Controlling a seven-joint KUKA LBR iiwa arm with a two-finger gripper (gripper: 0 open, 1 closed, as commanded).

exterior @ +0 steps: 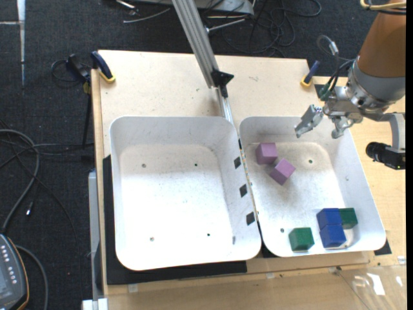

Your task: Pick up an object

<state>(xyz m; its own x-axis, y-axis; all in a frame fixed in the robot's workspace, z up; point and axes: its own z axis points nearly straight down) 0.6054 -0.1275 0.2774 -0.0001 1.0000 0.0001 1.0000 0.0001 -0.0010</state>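
The arm reaches in from the right, and its gripper hangs over the far edge of the right bin. The two fingers are spread wide apart, and nothing sits between them.

All the blocks lie in the right bin. Two purple blocks sit in its far left part: one purple block lies nearest the far wall, and the second purple block lies just beside it, toward the near side and tilted. Both are clear of the gripper, which stands to their right and farther back.

In the near right corner of the same bin a blue block rests, with a green block touching its right side. Another green block lies to the left of the blue one, close to the near wall and apart from it.

The left bin touches the right bin along their shared edge. Both rest on a bench, and a metal rail slants down across the bench toward the place where the bins meet.
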